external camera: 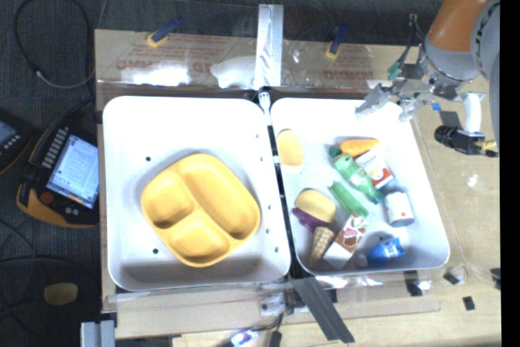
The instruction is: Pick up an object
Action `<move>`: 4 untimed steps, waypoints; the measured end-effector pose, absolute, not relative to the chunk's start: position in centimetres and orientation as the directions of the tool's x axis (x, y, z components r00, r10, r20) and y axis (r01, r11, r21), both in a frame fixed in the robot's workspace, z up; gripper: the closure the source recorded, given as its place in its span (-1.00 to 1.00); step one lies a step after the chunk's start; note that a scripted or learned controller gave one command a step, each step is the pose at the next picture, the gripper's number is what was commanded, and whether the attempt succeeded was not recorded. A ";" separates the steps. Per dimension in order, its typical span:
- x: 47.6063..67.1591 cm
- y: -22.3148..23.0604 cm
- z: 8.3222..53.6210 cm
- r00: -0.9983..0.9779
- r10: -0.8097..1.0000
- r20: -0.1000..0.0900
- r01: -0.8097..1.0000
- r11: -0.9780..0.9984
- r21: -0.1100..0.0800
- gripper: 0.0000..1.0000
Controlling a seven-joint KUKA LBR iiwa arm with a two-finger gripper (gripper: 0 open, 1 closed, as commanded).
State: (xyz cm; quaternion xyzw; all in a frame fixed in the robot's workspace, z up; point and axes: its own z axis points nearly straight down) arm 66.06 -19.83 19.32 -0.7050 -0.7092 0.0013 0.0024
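The right bin [431, 207] holds several small toys: an orange carrot-like piece [358, 146], a green bottle [354, 176], a red and white carton [376, 170], a white can [399, 208], a yellow lemon-like piece [316, 203], an ice cream cone [321, 240] and a blue object [384, 249]. A pale yellow piece [289, 147] lies by the divider. My gripper [383, 108] hovers over the right bin's far rim, above and behind the carrot-like piece. Its fingers stand apart with nothing between them.
A yellow divided plate [200, 208] sits in the left bin [130, 126]. Clear plastic sheeting and clips lie behind both bins. A handheld pendant [69, 171] rests on the floor to the left. The arm [457, 16] enters from the upper right.
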 end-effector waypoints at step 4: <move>63.3 -17.9 8.9 -0.280 0.960 -0.008 0.960 0.280 0.008 -1.00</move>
